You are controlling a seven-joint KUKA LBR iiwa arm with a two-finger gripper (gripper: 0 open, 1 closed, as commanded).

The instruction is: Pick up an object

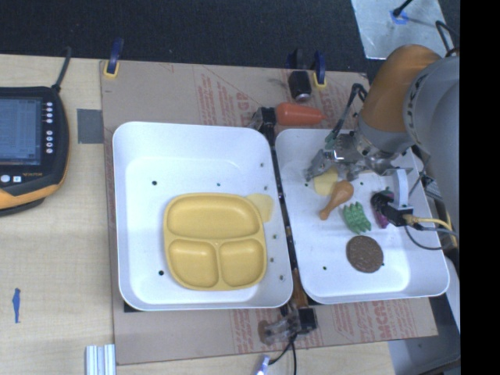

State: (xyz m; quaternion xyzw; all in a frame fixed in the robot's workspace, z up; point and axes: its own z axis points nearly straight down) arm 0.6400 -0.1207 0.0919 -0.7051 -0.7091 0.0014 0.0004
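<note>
Approach step: hand (332, 158) low at the right white bin's (406, 283) far edge, above the orange plastic drumstick (337, 198) (finger state indiscernible); next, descend and close.

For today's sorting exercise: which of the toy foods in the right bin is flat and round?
The brown cookie, lying nearest the bin's front edge. The drumstick is long, and the green piece is ridged.

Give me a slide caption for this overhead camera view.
Gripper hovers over toy foods in right bin; yellow divided tray fills left bin.
</note>
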